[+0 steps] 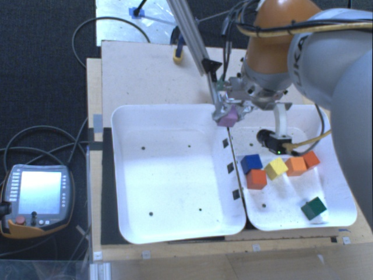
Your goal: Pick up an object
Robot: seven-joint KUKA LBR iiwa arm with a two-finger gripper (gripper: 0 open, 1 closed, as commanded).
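One small pink block (227,118) sat clamped between the gripper (226,113) fingers; it looked light and rigid, best held across flat faces.

Robot lab: teach pendant (36,200), bench bins (175,174).

Fingers (224,108) grip purple block (227,118) (above bins' divider).

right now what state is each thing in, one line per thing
end effector: over the bins' shared wall, purple block between its fingers
purple block: held, lifted
blue cube: lying in right bin
red cube: touching blue cube
yellow cube: beside orange cubes
green cube: alone, tilted
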